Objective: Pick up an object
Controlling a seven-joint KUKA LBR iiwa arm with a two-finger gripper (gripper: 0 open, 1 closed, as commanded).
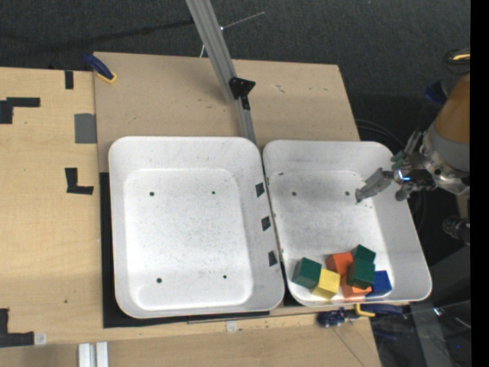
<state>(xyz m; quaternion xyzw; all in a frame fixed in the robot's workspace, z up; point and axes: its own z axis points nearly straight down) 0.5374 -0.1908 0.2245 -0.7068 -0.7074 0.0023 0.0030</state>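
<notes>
Surface [306,98]: light wood, bearing two shallow white bins side by side.

Left bin [122,205]: white, floor speckled with small dark marks.

Right bin [321,155]: white, holding a cluster of small blocks in its near right corner. Blocks touch or overlap one another:
- green block [307,272], leftmost
- yellow block [328,282], just beside it
- orange block [341,263], behind the yellow
- dark green block [364,264], on the right of the pile
- blue block [381,282], nearest the right wall

Gripper [374,183]: over the right bin's far right part, well apart from the blocks. Whether the fingers stand apart or together cannot be told; nothing visible between them.
</notes>
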